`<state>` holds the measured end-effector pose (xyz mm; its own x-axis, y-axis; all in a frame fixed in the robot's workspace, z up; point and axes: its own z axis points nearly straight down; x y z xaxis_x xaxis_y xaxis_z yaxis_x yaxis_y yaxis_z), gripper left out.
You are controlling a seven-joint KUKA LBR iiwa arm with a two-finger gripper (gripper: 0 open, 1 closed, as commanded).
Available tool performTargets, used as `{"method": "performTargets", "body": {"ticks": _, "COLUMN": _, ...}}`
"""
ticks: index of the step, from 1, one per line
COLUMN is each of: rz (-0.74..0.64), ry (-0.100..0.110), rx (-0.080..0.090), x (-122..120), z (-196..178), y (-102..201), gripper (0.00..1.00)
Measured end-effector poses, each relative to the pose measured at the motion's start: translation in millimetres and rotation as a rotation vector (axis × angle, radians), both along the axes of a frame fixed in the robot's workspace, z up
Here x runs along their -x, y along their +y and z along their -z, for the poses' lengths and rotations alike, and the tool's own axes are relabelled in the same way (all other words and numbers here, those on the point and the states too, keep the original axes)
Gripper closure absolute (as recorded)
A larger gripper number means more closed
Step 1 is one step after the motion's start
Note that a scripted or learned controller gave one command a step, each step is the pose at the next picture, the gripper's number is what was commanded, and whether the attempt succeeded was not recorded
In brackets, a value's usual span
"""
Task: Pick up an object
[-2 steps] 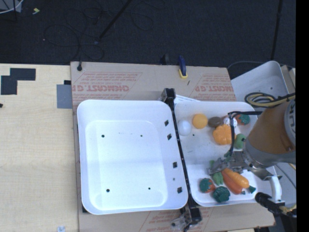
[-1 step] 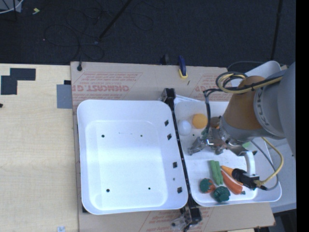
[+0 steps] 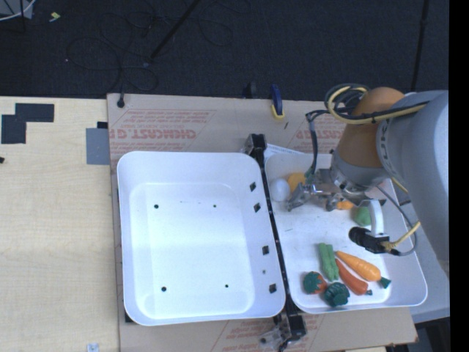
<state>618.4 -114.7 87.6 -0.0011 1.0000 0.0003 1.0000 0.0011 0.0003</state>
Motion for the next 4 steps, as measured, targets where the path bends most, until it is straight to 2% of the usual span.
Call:
{"method": "performTargets", "body": {"ticks": 1, "rz": 0.001, "ry": 0.015, "rx": 0.0, "x": -23, "z": 1, "y": 33, "gripper": 0.0}}
{"method": "performTargets", "body": {"ticks": 2, "rz": -0.001, "ry": 0.014, "rx": 0.001, "x": -23, "z": 2, "y": 33, "gripper": 0.0}}
{"method": "performTargets", "body": {"ticks": 3, "rz": 0.004, "ry": 0.014, "rx": -0.001, "x": -23, "z": 2, "y": 25, "gripper": 0.0}}
{"method": "performTargets", "body": {"ticks": 4, "rz": 0.001, "ry": 0.017, "rx": -0.004, "x": -22, "z": 2, "y": -12, "gripper": 0.0}}
